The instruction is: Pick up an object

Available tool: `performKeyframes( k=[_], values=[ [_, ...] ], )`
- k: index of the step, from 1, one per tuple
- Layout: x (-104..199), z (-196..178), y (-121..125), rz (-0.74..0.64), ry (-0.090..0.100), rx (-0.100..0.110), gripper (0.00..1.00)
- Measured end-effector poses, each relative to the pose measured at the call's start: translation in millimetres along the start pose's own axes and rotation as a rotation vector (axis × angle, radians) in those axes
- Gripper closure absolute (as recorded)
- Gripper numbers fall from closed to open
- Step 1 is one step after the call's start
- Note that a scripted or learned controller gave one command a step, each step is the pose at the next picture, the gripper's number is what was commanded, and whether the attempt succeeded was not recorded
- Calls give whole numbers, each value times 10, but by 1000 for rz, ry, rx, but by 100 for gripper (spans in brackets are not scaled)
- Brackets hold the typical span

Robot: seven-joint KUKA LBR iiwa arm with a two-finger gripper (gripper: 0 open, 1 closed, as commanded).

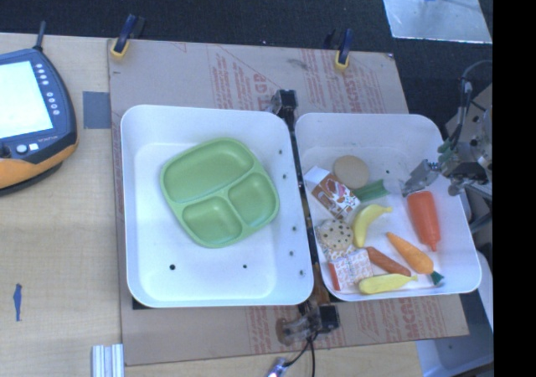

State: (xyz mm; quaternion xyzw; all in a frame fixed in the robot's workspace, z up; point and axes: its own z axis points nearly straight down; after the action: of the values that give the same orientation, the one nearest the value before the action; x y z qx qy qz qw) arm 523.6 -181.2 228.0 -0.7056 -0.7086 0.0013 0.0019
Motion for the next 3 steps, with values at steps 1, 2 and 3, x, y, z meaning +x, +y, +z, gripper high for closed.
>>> performKeyframes(
  k=[1, 2, 3],
  values=[
    [-318, 1189, 117, -2, -12, -19, 0],
    [-338, 1082, 110, -5, -14, -15, 100],
    [-331, 1082, 111, -6, -12, -14, 0]
  ],
)
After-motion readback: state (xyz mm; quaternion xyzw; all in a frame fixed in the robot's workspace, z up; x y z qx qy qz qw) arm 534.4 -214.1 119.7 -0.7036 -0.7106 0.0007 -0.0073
